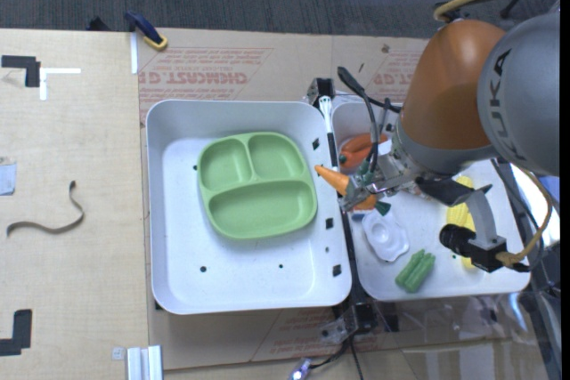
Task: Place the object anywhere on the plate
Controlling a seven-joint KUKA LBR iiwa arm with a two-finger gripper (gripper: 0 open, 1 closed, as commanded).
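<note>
The one camera looks down at a slant on a counter (71,156) of pale wood, with brown cardboard under two shallow white bins set side by side.

The left bin (169,262) holds a green plate (256,184) with three compartments, two small ones at the far side and one long one nearer the camera. The plate lies flat, a little toward the bin's far right, and nothing rests on it.

The right bin (445,276) is partly covered by the arm (481,93), grey with an orange band, which reaches in from the right. Its gripper (363,188) hangs low over the divide between the two bins. A toy carrot (335,179), orange with a bit of green at one end, sits at the gripper's tip, its point sticking out leftward over the left bin's right rim, just beside the plate's right edge but apart from it. The carrot appears to sit between the fingers, though the metal parts there are cluttered and how far open they are cannot be told.

Behind the gripper another orange item (361,147) lies at the right bin's far side. Nearer the camera in that bin lie a white, clear-looking piece (385,240), a green toy vegetable (415,270) and a yellow toy (460,214), partly hidden by the arm's black fittings.

On the counter at the left lies a curled dark cord (53,220).
</note>
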